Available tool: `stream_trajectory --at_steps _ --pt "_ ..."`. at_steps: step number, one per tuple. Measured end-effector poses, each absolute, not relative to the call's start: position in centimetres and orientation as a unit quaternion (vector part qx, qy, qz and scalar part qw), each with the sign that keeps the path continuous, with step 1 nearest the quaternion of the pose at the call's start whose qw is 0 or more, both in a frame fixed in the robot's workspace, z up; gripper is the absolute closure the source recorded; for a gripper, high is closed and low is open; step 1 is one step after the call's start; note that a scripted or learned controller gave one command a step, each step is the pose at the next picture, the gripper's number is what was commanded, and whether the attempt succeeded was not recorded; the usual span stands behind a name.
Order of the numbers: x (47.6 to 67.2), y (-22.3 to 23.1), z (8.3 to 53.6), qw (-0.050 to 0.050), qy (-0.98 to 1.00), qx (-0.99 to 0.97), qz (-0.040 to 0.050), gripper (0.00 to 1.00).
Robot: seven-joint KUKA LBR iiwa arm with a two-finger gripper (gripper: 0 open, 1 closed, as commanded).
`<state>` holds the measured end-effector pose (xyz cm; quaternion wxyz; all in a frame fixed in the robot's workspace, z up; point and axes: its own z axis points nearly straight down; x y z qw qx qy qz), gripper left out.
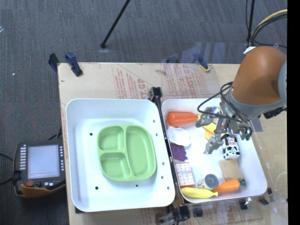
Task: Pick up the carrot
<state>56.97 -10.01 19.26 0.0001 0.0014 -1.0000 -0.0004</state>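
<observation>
**Ana:** Although the cardboard [140, 81] under the bins has red printing on it, can you read any of it?

**Ben:** Hardly. The red letters run at a slant and upside down from this angle, inside triangle outlines; I can't make out a full word. A small red-and-white box [184, 174] in the right bin [259, 165] has a printed grid on it, too small to read. A little cow-patterned carton [230, 149] has black patches but no legible text.

**Ana:** Where's the carrot?

**Ben:** The carrot [227, 186] lies near the front edge of the right bin, towards its right corner. Its long axis runs roughly left to right, tilted slightly up at the right. The green top is at the right end, the narrower tip points left, almost meeting a banana [199, 192]. A tan block [231, 170] sits just behind it, and a small round grey lid [211, 179] is beside its tip.

**Ana:** And the gripper?

**Ben:** The gripper [216, 142] hangs over the middle of the right bin, well apart from the carrot. Its fingers look slightly parted with nothing between them.

**Ana:** What else?

**Ben:** A larger orange vegetable [182, 119] lies at the back of that bin, with white [179, 136] and purple [178, 151] items near it. The left bin [77, 125] holds a green divided plate [126, 152]. A handheld screen [41, 164] sits on the floor to the left.
</observation>
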Motion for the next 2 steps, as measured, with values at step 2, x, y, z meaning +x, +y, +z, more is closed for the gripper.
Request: stream_trajectory --at_steps 2 --pt "55.1 -12.5 8.7 0.001 -1.000 0.028 -0.0010 0.00"
